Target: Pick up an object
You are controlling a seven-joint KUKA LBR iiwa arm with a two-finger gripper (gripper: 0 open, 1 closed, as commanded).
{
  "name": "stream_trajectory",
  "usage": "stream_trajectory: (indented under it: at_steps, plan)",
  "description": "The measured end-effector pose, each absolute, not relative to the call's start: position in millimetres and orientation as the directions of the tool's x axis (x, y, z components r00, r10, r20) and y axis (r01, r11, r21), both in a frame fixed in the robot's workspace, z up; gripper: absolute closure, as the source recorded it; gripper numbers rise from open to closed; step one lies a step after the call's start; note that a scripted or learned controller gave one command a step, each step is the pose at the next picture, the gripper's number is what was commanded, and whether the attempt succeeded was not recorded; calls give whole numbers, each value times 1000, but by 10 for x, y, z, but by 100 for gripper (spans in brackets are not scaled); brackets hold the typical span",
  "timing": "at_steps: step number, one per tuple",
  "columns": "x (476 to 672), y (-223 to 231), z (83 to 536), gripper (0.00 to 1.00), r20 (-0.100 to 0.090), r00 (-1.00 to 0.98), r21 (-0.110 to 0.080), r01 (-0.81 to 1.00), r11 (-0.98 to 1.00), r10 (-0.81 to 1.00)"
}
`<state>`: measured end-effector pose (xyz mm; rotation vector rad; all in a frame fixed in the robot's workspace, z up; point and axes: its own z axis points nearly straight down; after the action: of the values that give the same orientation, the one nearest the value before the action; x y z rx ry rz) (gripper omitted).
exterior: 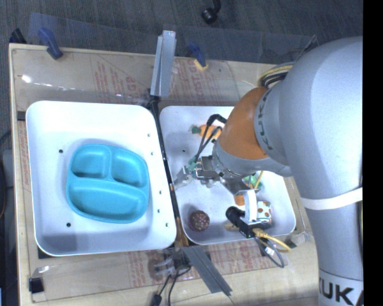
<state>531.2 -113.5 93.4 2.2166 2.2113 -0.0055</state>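
My gripper (pixel 196 169) is low in the right bin (pixel 179 123), near its left wall, with the grey arm and orange band (pixel 242 132) covering the bin's middle and right. A small teal-green thing shows right at the gripper's tip, and I cannot tell if it is held. A brown round object (pixel 199 219) lies near the front of this bin, apart from the gripper. An orange and green item (pixel 207 131) lies towards the back. A white and orange object (pixel 258 208) sits at the front right, with a green bit (pixel 253 181) just behind it.
The left bin (pixel 45 126) holds a blue divided plate (pixel 108 182) in its middle. A narrow divider wall (pixel 164 171) separates the two bins. The arm hides much of the right bin's floor.
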Motion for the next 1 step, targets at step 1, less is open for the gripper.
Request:
stream_trajectory:
  at_steps: [1]
  plan:
    - [4778, -1184, 933, 0, -5, -3, 4, 1000, 3, 1000]
